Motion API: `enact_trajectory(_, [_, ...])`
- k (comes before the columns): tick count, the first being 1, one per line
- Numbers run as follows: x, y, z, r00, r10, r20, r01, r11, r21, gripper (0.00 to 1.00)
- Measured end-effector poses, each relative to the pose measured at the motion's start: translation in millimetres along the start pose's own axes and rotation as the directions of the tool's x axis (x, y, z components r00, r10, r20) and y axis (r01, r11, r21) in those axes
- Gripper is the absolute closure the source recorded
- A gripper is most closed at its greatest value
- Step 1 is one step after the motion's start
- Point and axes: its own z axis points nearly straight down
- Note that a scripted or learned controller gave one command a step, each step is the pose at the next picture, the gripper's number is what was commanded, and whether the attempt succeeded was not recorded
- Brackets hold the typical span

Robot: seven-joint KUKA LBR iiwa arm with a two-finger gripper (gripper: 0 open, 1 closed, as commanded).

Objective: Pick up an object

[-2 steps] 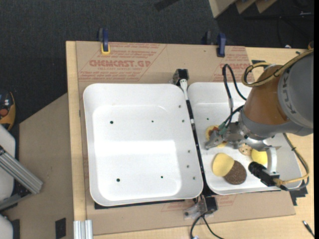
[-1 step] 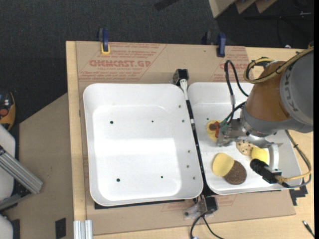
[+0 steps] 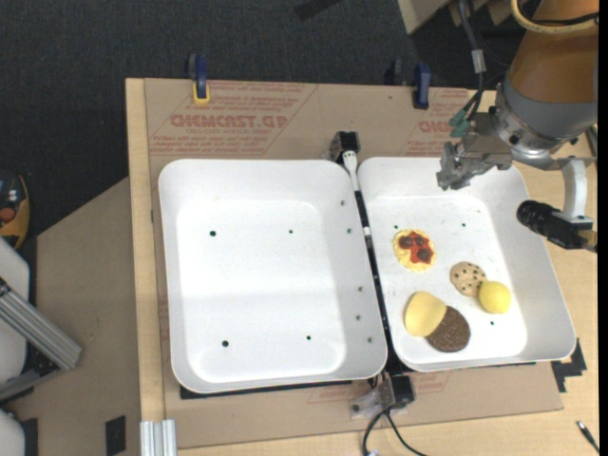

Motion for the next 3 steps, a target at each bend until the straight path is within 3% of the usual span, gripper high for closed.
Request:
enact_trajectory(1, [87.4,49.5,79.0,1.0,-0.002,-0.003,0.002,1.0,0.02,1.0])
enact_trajectory(2, [103.9,79.1,-171.7,1.0,0.003,-0.002,-0.003,1.0,-0.001,1.0])
enact_trajectory(3, [103.0,44.3,-70.5,1.0,0.008,-0.001,-0.008,0.999,0.031,1.0])
